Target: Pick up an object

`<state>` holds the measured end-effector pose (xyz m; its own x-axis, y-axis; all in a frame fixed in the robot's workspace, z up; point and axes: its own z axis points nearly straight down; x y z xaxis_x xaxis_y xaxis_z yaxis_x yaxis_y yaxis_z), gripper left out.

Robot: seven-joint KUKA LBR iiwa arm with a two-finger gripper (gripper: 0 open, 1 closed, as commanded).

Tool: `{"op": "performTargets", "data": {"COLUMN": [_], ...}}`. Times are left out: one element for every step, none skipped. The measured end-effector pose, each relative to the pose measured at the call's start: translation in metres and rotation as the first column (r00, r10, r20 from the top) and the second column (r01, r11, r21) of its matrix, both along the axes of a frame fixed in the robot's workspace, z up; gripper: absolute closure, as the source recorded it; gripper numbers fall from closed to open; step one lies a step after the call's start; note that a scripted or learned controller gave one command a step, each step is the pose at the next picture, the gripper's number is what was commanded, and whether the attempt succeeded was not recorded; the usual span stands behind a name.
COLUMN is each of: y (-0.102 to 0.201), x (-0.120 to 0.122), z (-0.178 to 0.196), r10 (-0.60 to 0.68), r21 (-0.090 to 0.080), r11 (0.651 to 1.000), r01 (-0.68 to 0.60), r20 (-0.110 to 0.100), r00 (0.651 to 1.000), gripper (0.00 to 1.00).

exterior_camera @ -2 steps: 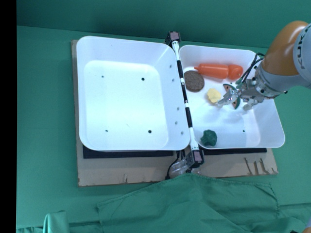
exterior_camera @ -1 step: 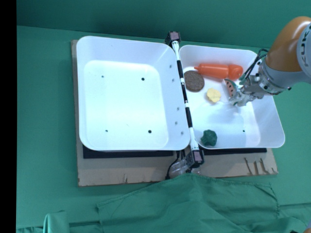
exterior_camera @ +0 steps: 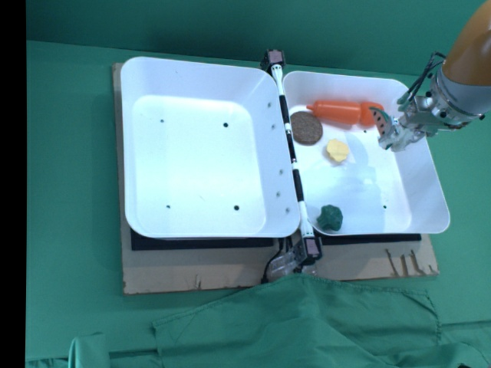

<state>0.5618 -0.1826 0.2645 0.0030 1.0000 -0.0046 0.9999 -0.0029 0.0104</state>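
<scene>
A: Objects in right bin [exterior_camera: 430, 205], nearest first?
B: Green broccoli-like piece [exterior_camera: 331, 218] near front left corner. Farther back, small yellow piece [exterior_camera: 337, 150], then brown disc [exterior_camera: 306, 127] beside the divider. Orange carrot-like piece [exterior_camera: 345, 112] along the far wall.
A: Gripper [exterior_camera: 390, 135]?
B: Poised over the bin's far right part, just beside the orange piece's right end. Finger state: cannot tell. Nothing seen held.
A: Left bin [exterior_camera: 146, 75]?
B: White, adjoining.

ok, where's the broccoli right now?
The broccoli sits in the right bin, at its near-left corner by the divider, below the yellow piece and away from the tool.
</scene>
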Motion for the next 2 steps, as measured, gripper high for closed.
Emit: {"op": "performTargets", "data": {"y": [0.001, 0.0], "x": [-0.001, 0.001], "z": [0.046, 0.114], "r10": [0.0, 0.0], "r21": [0.0, 0.0], "r11": [1.0, 1.0], "r01": [0.0, 0.0], "r20": [0.0, 0.002], "r00": [1.0, 1.0], "gripper": [1.0, 1.0]}}
